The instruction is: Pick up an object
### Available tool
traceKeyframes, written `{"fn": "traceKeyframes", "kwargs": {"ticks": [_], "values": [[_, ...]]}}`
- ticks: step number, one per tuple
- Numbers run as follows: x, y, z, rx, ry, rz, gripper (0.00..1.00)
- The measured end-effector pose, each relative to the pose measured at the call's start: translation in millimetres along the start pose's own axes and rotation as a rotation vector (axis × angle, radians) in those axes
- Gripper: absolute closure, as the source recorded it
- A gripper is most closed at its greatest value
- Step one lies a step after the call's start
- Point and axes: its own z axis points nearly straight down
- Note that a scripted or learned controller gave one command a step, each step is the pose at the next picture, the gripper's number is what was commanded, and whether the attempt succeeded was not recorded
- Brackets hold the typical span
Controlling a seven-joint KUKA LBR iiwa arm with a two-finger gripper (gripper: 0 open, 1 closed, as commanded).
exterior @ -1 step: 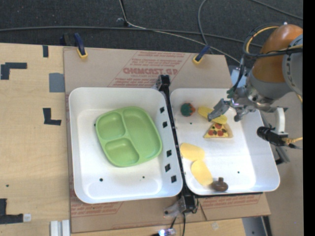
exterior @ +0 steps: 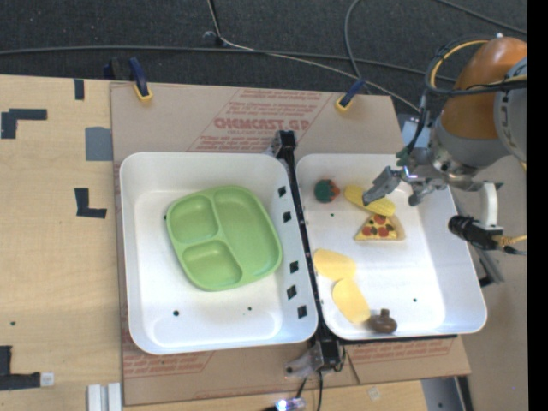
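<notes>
The right bin [exterior: 445,264] holds several toy foods. A small green ball with a red top [exterior: 324,190] lies near its back left. Beside it lies a yellow piece [exterior: 370,204], and just in front of that a pizza slice [exterior: 380,228]. Two yellow slices [exterior: 334,264] [exterior: 349,300] lie near the divider, with a small brown item [exterior: 383,321] at the front edge. My gripper [exterior: 399,190] hangs over the bin's back part, open, with nothing between its fingers. Its left finger [exterior: 378,187] is over the yellow piece.
A green divided plate [exterior: 224,236] lies in the left bin [exterior: 145,315]. A black divider strip [exterior: 295,247] runs between the bins. Cables cross the dark floor behind the bench. Two clamps [exterior: 137,80] [exterior: 349,98] hold the cardboard at the back.
</notes>
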Motion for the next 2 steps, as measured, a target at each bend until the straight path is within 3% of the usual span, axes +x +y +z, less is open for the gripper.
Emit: {"fn": "traceKeyframes", "kwargs": {"ticks": [1, 2], "values": [[-1, 0, 64, 0.004, 0.0, 0.0, 0.0], [-1, 2, 104, -0.009, -0.006, -0.001, 0.0]]}}
